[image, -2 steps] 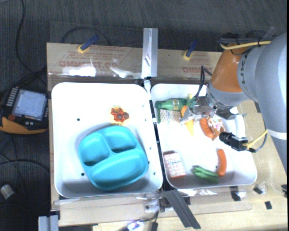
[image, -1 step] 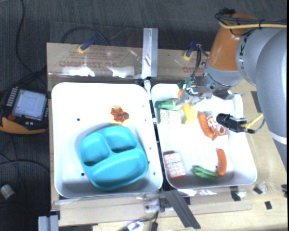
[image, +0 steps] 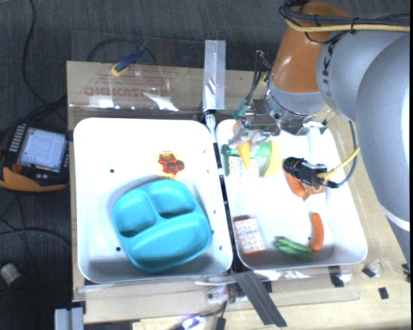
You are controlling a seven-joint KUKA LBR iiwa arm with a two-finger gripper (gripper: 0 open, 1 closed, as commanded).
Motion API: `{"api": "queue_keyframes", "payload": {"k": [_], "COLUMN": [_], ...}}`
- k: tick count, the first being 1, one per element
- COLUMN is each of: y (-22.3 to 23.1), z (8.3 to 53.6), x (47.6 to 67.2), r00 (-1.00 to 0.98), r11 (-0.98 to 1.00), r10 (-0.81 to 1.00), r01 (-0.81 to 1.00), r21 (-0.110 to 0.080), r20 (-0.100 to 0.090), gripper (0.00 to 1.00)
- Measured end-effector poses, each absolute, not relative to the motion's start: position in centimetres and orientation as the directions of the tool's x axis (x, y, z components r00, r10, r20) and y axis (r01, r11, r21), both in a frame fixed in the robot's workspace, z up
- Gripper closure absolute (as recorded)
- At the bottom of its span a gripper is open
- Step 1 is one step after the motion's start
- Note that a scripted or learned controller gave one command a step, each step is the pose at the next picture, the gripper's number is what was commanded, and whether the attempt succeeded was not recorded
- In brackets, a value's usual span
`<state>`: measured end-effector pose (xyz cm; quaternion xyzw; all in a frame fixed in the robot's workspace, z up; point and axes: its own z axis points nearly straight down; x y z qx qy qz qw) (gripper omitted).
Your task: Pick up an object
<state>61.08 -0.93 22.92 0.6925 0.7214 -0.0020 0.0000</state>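
Camera view put the gripper [image: 251, 141] over small, light-looking toy vegetables [image: 248, 155], best pinched mid-body; its opening was unclear

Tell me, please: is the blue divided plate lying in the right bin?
No. The blue divided plate lies in the left bin, near a small orange-red item.

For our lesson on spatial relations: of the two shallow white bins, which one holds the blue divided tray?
The left bin. The blue divided tray lies in it near a small orange-red item; the right bin holds several small items.
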Motion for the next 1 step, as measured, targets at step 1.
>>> {"api": "queue_keyframes", "payload": {"k": [1], "y": [0.04], "z": [29.45], "x": [60.00], "r00": [-0.086], "r11": [0.086], "r10": [0.996], "r01": [0.996], "r21": [-0.002], "r20": [-0.003], "gripper": [1.00]}}
